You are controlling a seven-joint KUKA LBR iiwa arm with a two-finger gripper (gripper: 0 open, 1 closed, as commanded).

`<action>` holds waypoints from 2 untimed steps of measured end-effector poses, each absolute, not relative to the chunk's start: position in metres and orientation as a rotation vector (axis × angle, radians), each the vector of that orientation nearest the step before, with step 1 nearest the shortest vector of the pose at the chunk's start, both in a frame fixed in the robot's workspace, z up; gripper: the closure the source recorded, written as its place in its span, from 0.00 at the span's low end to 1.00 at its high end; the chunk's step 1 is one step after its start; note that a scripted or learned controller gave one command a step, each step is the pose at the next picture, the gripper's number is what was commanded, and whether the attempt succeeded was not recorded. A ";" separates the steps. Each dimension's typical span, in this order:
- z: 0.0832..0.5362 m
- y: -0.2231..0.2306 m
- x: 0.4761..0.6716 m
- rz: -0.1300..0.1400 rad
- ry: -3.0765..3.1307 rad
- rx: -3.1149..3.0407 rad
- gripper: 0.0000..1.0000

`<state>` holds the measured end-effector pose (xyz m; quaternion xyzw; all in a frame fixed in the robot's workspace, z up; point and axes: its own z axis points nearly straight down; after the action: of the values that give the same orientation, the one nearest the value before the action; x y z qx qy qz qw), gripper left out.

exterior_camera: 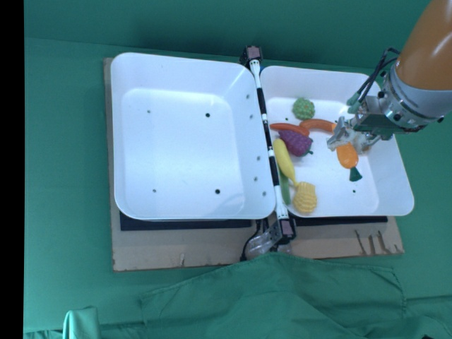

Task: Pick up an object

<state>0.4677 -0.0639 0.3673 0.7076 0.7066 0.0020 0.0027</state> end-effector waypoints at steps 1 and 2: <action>0.378 -0.065 0.468 0.009 2.208 2.222 1.00; 0.375 -0.053 0.468 0.003 2.216 2.223 1.00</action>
<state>0.4676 -0.0534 0.3753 0.7082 0.7060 0.0009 0.0011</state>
